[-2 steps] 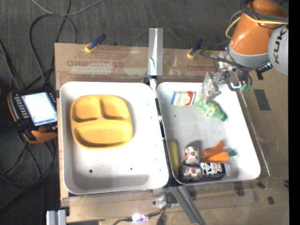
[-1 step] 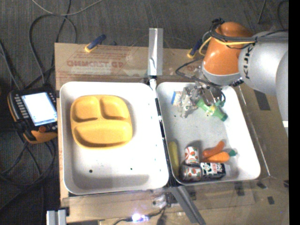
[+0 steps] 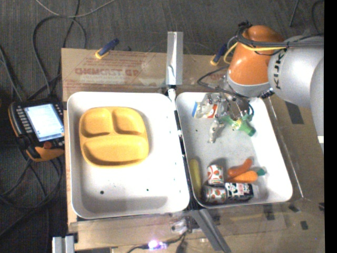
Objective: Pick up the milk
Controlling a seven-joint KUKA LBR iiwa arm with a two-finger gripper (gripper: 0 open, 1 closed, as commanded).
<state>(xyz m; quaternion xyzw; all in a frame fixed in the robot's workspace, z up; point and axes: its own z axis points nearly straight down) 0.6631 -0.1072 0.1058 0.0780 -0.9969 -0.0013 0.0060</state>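
In the right bin (image 3: pixel 279 157), my gripper (image 3: pixel 217 124) hangs over the far half, under the orange wrist band (image 3: pixel 251 62). A small white and blue carton with red print (image 3: pixel 202 109), possibly the milk, lies just left of the gripper by the bin's far left corner. A green object (image 3: pixel 243 124) lies immediately to the gripper's right, partly hidden by it. At the bin's near edge a black and white patterned carton (image 3: pixel 240 190) lies on its side, which could also be the milk. I see nothing held by the gripper.
Near the front of the right bin lie two red-and-white spotted cans (image 3: pixel 215 174), an orange carrot (image 3: pixel 241 168) and a yellow stick-shaped item (image 3: pixel 195 175). The left bin (image 3: pixel 126 194) holds a yellow divided tray (image 3: pixel 115 136). A tablet (image 3: pixel 38 121) sits off the bench at left.
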